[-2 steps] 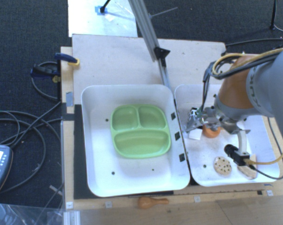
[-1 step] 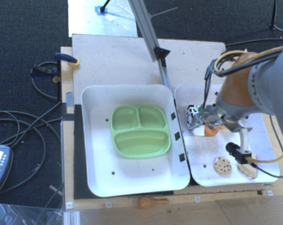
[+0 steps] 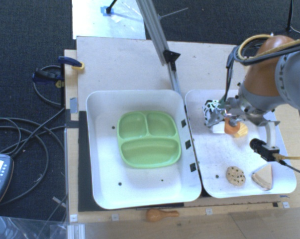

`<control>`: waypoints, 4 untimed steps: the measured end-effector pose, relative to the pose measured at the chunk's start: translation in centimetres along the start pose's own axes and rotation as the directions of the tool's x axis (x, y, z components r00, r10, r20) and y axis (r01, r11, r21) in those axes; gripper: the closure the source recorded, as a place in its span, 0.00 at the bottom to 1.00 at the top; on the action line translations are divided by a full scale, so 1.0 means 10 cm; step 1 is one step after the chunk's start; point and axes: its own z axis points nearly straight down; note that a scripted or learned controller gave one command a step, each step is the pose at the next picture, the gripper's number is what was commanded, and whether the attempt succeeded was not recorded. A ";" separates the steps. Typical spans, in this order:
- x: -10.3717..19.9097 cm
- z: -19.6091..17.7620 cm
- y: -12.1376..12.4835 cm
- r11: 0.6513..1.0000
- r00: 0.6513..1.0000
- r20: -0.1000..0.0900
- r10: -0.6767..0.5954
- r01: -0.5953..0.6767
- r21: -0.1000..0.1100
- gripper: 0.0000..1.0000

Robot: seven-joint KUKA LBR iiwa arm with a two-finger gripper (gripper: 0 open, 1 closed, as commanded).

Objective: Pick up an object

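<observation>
In the right bin point(image 3: 209, 180) lie a black-and-white spotted toy point(image 3: 210, 108), an orange piece point(image 3: 236, 129) with a small white piece point(image 3: 218, 129) beside it, a speckled cookie point(image 3: 235, 176) and a tan bread wedge point(image 3: 263, 177). My gripper point(image 3: 227, 115) hangs low over the bin's far part, between the spotted toy and the orange piece and close to both. The wrist body covers the gripper's tip, so any contact with either piece is hidden.
The left bin point(image 3: 102, 178) holds a green divided plate point(image 3: 149, 138). A grey pole point(image 3: 157, 29) slants down to the bins' shared far corner. A tan pear-shaped item point(image 3: 162, 214) lies on the bench's front edge. Cables point(image 3: 20, 133) lie on the floor at left.
</observation>
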 end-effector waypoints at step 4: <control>1.06 -0.67 0.08 1.000 1.000 -0.003 -0.004 0.004 0.008 1.00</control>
